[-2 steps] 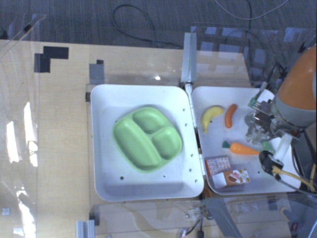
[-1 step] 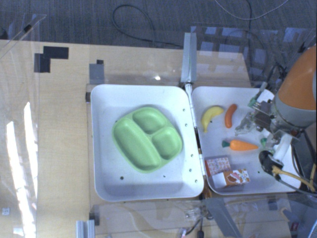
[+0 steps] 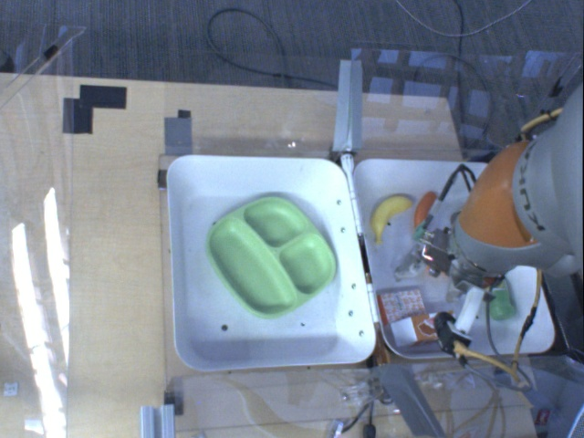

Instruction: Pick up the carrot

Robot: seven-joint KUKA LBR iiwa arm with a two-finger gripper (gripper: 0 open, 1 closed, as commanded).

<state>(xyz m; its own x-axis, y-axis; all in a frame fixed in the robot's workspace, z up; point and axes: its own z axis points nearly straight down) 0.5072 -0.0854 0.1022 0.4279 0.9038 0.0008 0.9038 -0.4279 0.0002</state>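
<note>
The carrot [image 3: 424, 210] is a short orange-red piece in the right bin [image 3: 394, 182], just right of a yellow banana [image 3: 389, 213]. A black cable and the arm cover part of it. My gripper [image 3: 427, 252] hangs low in the right bin, just below the carrot and near the bin's middle. The grey wrist and its orange band [image 3: 493, 210] hide much of the gripper. I see nothing held in it.
A green divided plate [image 3: 271, 255] lies in the left bin [image 3: 196, 336]. In the right bin, a printed card packet [image 3: 402, 305] lies at the front left and a green item [image 3: 503, 306] sits to the right under the arm. Cables trail at the bench's front.
</note>
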